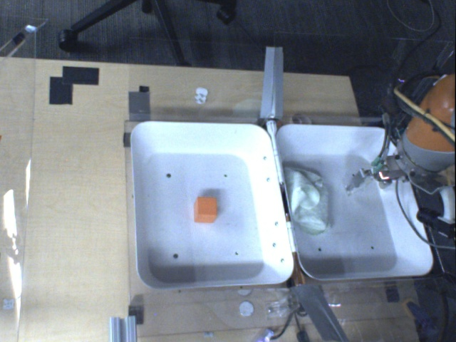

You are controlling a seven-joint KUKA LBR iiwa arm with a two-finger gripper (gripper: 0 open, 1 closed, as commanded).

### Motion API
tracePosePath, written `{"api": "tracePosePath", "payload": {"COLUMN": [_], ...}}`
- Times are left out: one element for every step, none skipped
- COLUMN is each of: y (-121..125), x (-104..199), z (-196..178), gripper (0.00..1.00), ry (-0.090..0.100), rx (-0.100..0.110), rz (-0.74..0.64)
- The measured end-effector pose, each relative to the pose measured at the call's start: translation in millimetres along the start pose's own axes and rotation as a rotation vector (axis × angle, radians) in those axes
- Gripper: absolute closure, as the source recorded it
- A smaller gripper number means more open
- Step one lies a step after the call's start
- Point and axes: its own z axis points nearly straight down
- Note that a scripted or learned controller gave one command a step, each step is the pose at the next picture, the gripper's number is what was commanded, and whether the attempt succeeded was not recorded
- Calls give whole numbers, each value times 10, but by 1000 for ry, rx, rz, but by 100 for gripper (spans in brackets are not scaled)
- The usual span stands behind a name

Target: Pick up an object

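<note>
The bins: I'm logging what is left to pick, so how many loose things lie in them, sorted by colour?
Orange: 1, the orange cube in the left bin.
Pale whitish-green: 1, the crumpled bag-like lump in the right bin, against its left wall.
Total: 2

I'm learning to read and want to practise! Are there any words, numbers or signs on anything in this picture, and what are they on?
No words, numbers or signs can be read here.
The orange cube has plain faces.
The crumpled pale bag shows no print that can be made out.
The left bin and right bin are bare white.
The black patches on the bench are plain shapes, not letters.
The small white thing above the bins is too small to tell.
</note>
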Motion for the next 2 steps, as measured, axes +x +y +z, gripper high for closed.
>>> {"api": "tracePosePath", "payload": {"y": [286, 286], "x": [-44, -44], "z": [161, 161], "gripper": [0, 0], "ry": [-1, -1], "rx": [-3, -3], "rz": [95, 94]}}
